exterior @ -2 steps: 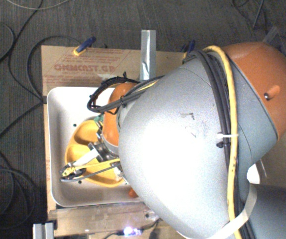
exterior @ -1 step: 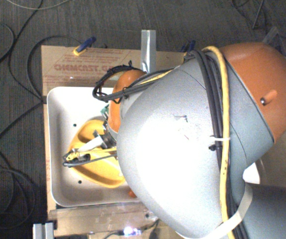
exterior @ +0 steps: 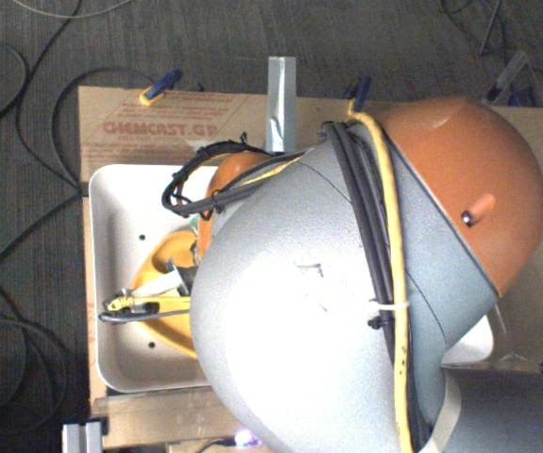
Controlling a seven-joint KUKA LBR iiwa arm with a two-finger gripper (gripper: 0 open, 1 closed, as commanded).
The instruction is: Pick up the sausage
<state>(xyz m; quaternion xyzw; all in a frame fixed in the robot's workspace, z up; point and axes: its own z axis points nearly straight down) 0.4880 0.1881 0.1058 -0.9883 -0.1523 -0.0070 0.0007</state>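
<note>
The big grey arm with its orange band hangs low over the shallow white left bin, covering most of it. I cannot tell the sausage's place or the pincer's state. Yellow curved items lie beside it; a blind descent risks grabbing those instead

Smooth matt grey arm shell, glossy white plastic bin, brown cardboard beneath

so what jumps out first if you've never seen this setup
The arm dominates: a big grey shell with an orange dome at upper right, covering most of the bench. Black and yellow cables run over it. At left, the white bin peeks out, with yellow objects at the arm's edge.
</note>
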